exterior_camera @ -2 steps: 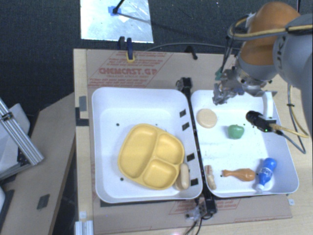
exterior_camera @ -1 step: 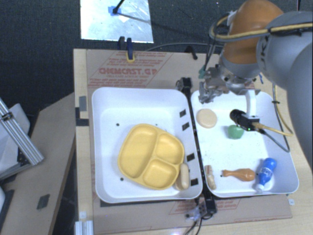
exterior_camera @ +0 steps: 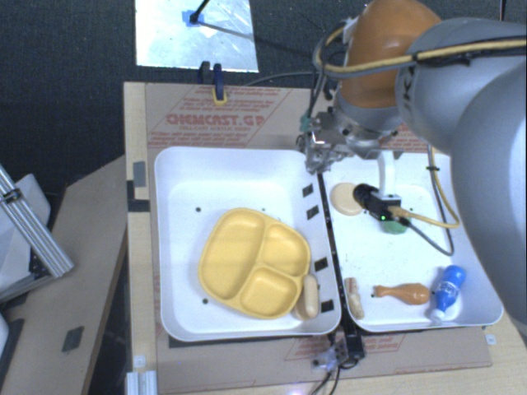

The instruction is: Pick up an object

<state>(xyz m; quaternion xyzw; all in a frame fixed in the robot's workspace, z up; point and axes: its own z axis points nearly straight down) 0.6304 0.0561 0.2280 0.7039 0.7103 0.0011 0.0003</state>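
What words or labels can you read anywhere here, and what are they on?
"CHEMCAST GP": large red print on the brown sheet, near its far edge; the last letters are uncertain.
Fainter red print elsewhere on that sheet: too blurred to read.
Blue bottle: any label is too small to read.

My arm [exterior_camera: 461, 81] cut off at right edge. My gripper [exterior_camera: 317, 151] mostly under my wrist. Green thing [exterior_camera: 397, 225] half hidden, cannot identify. Tan disc [exterior_camera: 344, 198] partly covered.

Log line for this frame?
gripper over the bins' shared wall, back end | left bin: yellow tray, roll | right bin: tan disc, drumstick, blue bottle
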